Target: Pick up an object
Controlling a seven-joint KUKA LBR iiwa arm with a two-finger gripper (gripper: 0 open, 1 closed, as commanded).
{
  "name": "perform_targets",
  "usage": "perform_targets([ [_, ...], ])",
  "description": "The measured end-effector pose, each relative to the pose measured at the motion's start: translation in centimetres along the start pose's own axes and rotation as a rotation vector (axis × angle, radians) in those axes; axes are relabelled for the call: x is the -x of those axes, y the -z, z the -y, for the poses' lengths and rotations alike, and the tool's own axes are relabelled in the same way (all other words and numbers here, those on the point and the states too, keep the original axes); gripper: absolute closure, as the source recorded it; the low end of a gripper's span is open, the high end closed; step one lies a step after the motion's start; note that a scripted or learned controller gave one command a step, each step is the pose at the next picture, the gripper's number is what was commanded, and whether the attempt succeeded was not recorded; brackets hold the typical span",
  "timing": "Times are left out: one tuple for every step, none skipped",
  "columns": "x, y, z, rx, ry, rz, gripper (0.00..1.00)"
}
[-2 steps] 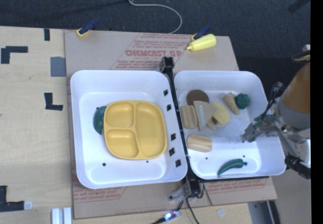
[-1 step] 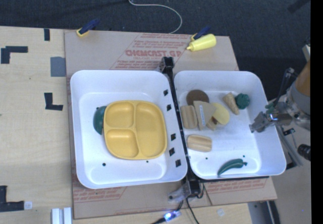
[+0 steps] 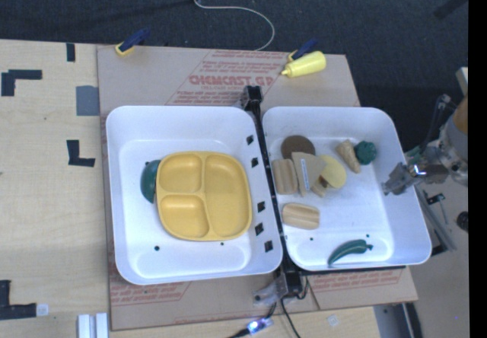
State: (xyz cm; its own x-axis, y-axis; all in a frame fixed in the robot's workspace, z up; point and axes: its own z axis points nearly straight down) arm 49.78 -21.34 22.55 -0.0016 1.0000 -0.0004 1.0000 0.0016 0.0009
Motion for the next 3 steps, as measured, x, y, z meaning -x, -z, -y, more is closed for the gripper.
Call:
perform_targets([
  [-4.2, 0.9, -3.0, 0.000, 0.005, -0.002, 1.00],
  [-8.0, 0.8, -6.9, 0.000, 0.005, -0.001, 1.00],
  [-12.4, 1.3, -9.3, -0.001, 0.005, -0.002, 1.00],
])
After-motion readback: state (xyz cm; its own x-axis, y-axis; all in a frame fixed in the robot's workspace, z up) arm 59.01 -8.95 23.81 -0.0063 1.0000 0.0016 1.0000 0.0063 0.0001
